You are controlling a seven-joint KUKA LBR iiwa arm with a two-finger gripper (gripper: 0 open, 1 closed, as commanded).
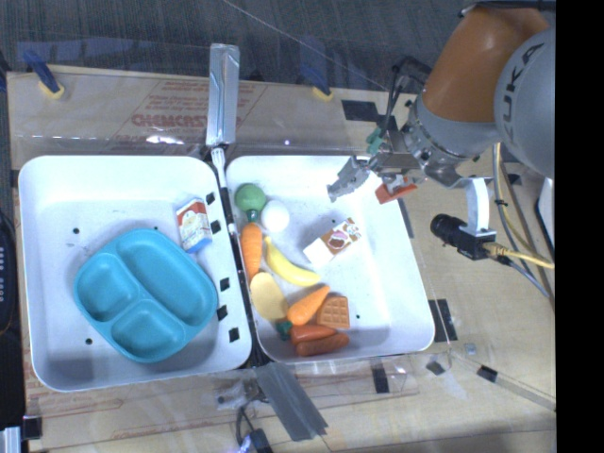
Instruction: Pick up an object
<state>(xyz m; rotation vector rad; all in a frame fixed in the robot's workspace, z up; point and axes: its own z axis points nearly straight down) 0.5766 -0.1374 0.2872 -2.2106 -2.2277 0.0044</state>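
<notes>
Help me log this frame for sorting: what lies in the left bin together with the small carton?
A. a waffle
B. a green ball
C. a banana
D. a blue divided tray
D. The blue divided tray lies in the left bin just below the small carton, while the fruit and other toy food sit in the right bin.

Slanted overhead view of both bins (pixel 38 253)

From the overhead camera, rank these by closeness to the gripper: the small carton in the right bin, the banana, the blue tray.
Measured from the gripper:
1. Small carton, right bin, just below the gripper.
2. Banana, right bin, farther down and left.
3. Blue tray, left bin, farthest.
</notes>
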